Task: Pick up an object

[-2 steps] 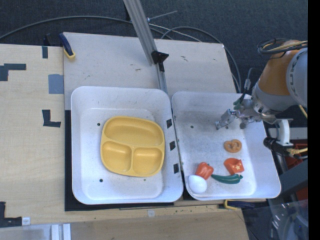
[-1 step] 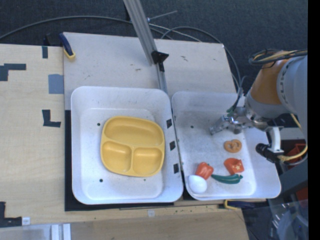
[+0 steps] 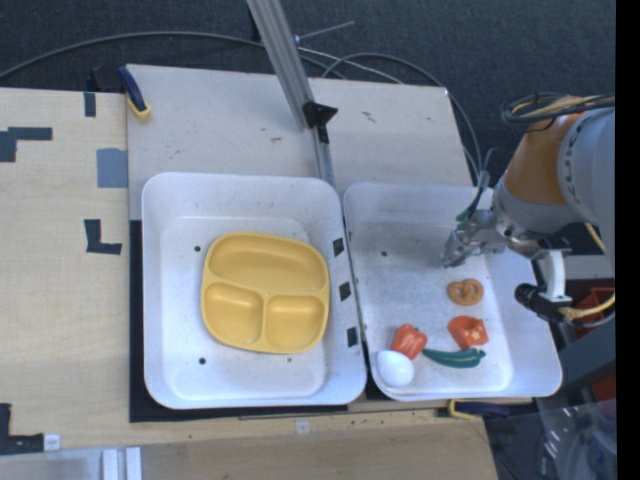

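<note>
From the camera view we see our gripper (image 3: 459, 252) low in the right bin (image 3: 385, 230), near that bin's middle and a little toward its right wall; at this angle we cannot tell whether it is released, clenched or grasping, and nothing shows in it. The things to pick lie toward the bin's near edge: a pretzel (image 3: 464, 291) just below the gripper, an orange piece (image 3: 467, 330) nearer the edge, a green pepper (image 3: 455, 358) touching it, a red piece (image 3: 407, 340) further left, and a white egg (image 3: 394, 368) in the near-left corner. We judge all of them light toy food, stiff enough to pinch. The pretzel is closest and looks flat, so we would take it across its width. The egg looks smooth and round and may slip or roll, and the thin pepper is best taken at its middle. The bin floor is white, slightly scuffed and level, and its upper half gives us room to descend; the red piece and egg sit close together. The left bin (image 3: 165, 218) carries a yellow divided plate (image 3: 265, 293) at its centre. Both bins rest on a bench (image 3: 60, 218), with a metal pole (image 3: 285, 53) slanting over the far edge.
</note>
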Robot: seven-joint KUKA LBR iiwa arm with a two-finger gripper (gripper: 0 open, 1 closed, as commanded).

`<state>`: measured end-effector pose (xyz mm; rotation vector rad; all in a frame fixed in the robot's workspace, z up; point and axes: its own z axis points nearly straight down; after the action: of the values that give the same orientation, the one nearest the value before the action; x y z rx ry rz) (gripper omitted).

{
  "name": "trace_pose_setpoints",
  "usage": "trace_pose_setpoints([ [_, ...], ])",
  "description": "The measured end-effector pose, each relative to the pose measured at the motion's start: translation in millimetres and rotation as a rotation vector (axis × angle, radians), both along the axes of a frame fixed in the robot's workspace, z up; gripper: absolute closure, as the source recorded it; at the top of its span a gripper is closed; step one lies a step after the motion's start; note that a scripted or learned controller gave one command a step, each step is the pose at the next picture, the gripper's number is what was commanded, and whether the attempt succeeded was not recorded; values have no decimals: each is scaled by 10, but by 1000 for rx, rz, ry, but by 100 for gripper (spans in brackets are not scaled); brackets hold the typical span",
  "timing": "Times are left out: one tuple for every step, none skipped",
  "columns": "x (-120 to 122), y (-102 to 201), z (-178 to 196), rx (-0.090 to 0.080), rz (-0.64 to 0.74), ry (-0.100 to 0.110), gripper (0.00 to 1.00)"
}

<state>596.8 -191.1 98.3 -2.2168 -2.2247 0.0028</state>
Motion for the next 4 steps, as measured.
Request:
trace_pose_setpoints([
  [9,3,422,0,-2,-5,100],
  [76,-46,1030,-2,-2,-8,100],
  [86,-43,1408,0,-2,-5,100],
  [166,554,1470,2,4,-3,100],
])
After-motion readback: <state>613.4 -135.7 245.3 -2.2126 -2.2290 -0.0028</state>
